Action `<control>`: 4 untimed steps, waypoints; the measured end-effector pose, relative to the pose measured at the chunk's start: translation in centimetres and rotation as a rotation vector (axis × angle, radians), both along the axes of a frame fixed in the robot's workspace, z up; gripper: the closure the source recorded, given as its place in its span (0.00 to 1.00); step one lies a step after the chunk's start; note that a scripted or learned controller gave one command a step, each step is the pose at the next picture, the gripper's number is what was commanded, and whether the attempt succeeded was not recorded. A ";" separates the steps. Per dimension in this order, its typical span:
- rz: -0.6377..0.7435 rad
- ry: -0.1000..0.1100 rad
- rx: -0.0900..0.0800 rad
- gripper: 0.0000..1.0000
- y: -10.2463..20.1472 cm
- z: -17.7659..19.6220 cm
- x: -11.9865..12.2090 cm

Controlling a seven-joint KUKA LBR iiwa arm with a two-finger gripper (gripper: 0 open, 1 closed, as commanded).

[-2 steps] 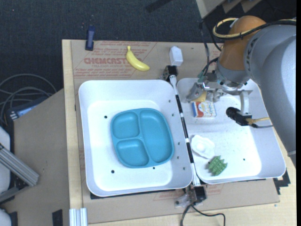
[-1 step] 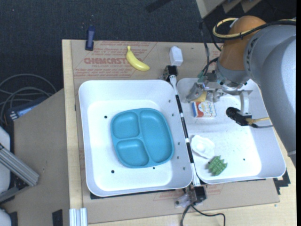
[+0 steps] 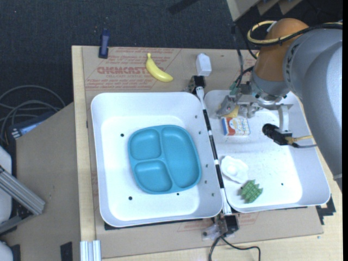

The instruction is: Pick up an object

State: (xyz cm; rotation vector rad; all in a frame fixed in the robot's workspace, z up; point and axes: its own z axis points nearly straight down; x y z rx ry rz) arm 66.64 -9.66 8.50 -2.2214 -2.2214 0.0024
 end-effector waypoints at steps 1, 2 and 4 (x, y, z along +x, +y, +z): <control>-0.001 -0.002 -0.001 0.00 -1.0 0.0 0.0; 0.001 0.000 0.001 0.00 0.3 0.0 0.0; 0.000 0.000 0.000 0.00 0.0 0.0 0.0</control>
